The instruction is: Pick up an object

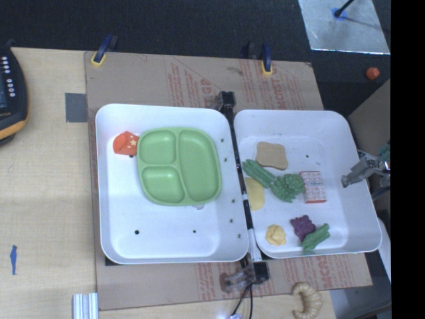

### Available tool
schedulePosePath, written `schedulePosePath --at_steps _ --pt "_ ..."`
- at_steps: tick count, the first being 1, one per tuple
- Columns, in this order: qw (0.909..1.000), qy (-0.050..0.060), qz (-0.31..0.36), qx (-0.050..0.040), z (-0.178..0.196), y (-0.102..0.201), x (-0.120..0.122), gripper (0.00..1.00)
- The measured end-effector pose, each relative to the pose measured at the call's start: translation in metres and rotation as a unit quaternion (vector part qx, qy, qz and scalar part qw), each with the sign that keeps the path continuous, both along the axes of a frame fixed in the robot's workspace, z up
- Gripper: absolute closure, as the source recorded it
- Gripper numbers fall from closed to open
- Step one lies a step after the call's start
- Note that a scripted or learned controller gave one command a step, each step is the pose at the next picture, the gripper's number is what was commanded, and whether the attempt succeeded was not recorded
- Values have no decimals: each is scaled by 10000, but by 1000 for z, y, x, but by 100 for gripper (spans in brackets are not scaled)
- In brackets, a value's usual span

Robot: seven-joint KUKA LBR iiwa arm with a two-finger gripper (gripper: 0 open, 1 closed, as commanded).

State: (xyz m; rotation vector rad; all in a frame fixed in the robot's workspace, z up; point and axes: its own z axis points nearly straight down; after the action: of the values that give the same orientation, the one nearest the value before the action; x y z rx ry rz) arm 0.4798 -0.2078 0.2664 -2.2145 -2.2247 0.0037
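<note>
The right bin (332,128) holds a tan bread slice (271,155), a long green vegetable (271,181), a small red and white box (313,186), a pale yellow piece (255,195), a yellow lump (275,234), a purple bunch of grapes (302,225) and a small green piece (316,238). My gripper (356,171) hovers at that bin's right rim, right of the box and apart from every object. Nothing shows in its grasp.
The left bin (166,244) carries a green divided plate (179,166) and a red object with a yellow star (125,143) at its upper left. A tan curled object (307,299) lies on the cardboard below the right bin. A handheld controller (9,92) sits far left.
</note>
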Motion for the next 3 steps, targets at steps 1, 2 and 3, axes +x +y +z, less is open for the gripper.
schedulePosePath --at_steps 1,2,3 --pt "10000 46 28 27 -111 49 -1 0" --pt "10000 34 19 21 -179 84 -6 0" --pt "10000 -1 -3 0 -175 80 -4 0"
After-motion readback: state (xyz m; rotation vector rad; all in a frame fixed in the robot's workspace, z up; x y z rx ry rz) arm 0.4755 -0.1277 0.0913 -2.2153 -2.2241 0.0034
